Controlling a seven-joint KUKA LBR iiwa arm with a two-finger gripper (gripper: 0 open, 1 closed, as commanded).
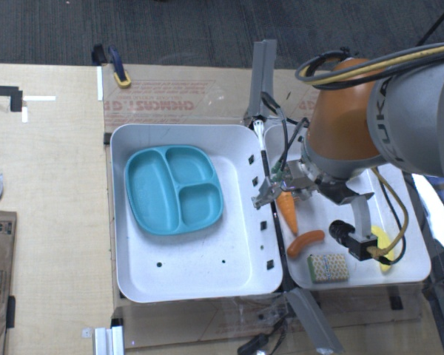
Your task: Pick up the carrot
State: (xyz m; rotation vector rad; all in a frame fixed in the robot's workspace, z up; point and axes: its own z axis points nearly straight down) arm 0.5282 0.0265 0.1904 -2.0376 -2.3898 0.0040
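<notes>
One long orange carrot (pixel 287 210) lies in the right-hand white bin (pixel 411 272), hard against the wall at about nine o'clock, with the grey two-finger gripper (pixel 280 187) right over its top end; can't tell whether it's spread or closed from this angle. Main risk, I'd say: the wall blocks the finger on that side, so the carrot may roll or slip instead of seating. The short orange sausage-shaped piece (pixel 305 242) just off its lower tip at five o'clock could get nudged or grabbed by mistake

The grey arm with the orange band (pixel 355 117) hides the upper end of the orange carrot (pixel 288 211) and much of the right white bin (pixel 411 268).
</notes>
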